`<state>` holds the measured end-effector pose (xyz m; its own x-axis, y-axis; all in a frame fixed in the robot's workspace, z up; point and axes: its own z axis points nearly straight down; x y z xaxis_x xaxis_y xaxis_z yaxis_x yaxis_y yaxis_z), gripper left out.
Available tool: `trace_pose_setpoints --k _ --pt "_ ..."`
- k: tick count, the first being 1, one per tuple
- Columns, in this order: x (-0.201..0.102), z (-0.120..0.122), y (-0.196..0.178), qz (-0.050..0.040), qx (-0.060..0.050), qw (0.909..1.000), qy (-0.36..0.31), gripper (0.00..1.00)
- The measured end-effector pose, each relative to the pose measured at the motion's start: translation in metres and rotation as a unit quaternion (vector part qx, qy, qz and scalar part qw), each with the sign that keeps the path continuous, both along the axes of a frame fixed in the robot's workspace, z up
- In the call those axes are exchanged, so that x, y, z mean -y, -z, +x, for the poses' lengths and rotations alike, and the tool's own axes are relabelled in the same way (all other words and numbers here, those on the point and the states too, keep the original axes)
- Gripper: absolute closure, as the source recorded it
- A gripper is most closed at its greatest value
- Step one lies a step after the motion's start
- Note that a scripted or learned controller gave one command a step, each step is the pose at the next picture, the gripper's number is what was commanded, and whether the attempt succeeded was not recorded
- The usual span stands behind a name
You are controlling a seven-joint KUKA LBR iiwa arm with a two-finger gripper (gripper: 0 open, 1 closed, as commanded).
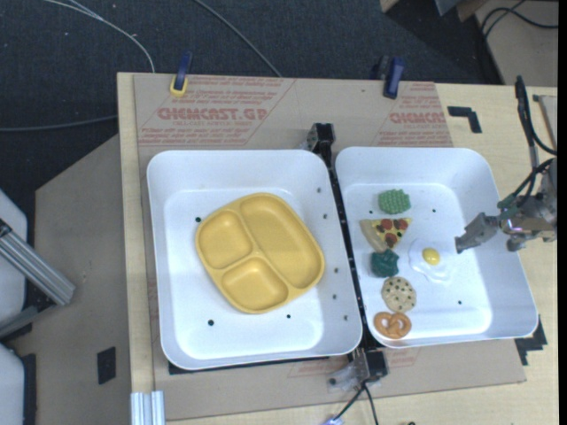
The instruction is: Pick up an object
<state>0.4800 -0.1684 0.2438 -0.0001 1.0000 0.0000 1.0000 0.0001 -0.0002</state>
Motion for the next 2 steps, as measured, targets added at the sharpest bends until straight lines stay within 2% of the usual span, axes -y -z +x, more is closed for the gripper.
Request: trace_pose_setpoints --k 1,2 --pt "-0.004 0.002 0.063 0.0016 -0.004 1.0000 0.000 0.00" --pt "-0.003 0.002 0.106 0.0015 -0.003 1.0000 0.000 0.00"
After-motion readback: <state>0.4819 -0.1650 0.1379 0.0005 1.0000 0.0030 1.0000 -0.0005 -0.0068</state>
